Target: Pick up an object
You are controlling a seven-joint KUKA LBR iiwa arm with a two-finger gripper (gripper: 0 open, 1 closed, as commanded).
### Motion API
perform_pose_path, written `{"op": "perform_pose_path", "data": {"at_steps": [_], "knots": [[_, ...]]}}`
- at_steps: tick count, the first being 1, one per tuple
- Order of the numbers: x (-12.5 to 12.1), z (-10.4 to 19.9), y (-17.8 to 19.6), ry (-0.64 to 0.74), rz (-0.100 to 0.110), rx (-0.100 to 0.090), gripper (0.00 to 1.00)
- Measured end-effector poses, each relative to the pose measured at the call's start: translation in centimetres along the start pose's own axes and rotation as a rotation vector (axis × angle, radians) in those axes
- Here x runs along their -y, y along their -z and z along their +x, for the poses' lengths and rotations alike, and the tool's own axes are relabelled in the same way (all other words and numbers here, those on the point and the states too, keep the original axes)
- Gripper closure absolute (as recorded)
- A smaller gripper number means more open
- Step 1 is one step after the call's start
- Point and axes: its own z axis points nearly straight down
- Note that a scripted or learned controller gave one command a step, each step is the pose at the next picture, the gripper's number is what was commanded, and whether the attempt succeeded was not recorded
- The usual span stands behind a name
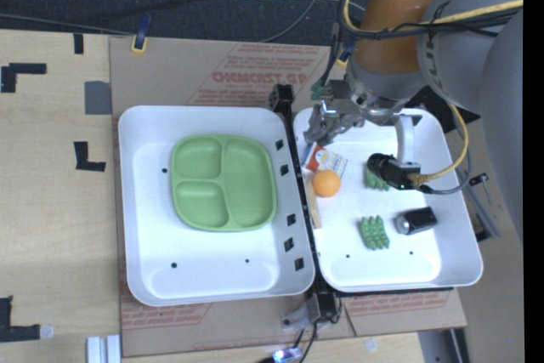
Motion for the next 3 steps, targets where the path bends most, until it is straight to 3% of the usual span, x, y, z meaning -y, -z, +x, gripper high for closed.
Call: {"op": "perform_pose_path", "data": {"at_steps": [2,3], "knots": [[4.3,9.8,-2.9,0.001,0.001,0.0,1.0],[4.2,9.6,-2.8,-0.001,0.0,0.001,0.0]]}}
